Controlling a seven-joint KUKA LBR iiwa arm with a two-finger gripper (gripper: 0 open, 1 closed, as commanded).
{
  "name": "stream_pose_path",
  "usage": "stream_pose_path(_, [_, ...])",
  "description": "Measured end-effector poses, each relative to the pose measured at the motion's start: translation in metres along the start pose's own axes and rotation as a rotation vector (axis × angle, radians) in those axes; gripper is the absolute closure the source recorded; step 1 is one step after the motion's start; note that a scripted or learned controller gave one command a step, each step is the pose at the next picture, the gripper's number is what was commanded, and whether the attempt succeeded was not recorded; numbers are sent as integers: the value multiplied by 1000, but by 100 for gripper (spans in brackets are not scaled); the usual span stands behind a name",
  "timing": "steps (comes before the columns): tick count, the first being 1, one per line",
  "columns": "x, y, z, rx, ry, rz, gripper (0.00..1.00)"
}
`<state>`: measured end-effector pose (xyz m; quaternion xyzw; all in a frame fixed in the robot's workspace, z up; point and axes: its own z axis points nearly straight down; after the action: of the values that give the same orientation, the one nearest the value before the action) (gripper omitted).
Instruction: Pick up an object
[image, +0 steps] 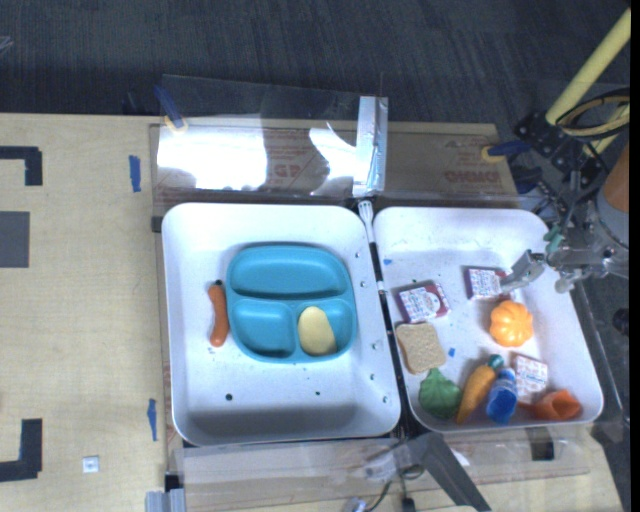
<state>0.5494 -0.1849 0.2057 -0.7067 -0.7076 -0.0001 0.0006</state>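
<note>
Left bin (180, 300): orange sausage (217, 314) by its left wall, blue tray (265, 290) at centre with a yellow lump (316, 330) in its lower right compartment. Right bin (400, 225): packets (421, 300), bread (421, 347), greens (437, 392), carrot (476, 389) along the near edge — small pumpkin (511, 323) mid-right. Gripper (545, 268) at the right wall, above the pumpkin — open or closed, cannot tell.

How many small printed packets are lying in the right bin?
3: one packet left of center, one near the gripper, one near the front. Others may hide under toys.
</note>
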Motion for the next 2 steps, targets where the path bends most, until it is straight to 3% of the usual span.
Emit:
stream_pose_path(1, [0,0,0,0,0,0,0])
stream_pose_path(2, [-7,-12,109,-8,-3,-91,0])
